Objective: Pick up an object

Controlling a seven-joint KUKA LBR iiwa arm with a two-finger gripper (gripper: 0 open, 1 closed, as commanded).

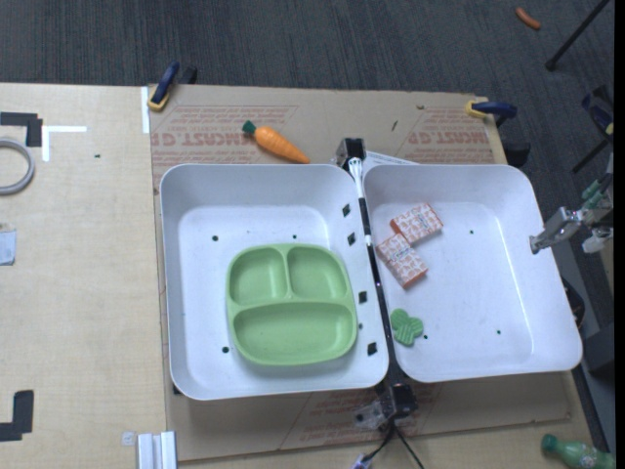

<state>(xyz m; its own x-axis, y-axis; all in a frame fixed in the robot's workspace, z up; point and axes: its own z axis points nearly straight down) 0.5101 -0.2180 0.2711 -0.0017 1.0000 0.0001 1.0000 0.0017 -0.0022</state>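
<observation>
Claw (547, 239) sat at three o'clock on the right bin's (508, 352) rim, fingers' state impossible to tell, holding nothing; nearest pickings were two patterned blocks (409, 241) toward nine o'clock from it, so best travel over, descend squarely astride one block.

Glossy, seemingly plastic green plate (291, 306).

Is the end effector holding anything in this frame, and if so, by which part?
Nothing is held. The end effector sits at the right bin's outer edge, apart from the two boxes and the green leaf.
</observation>
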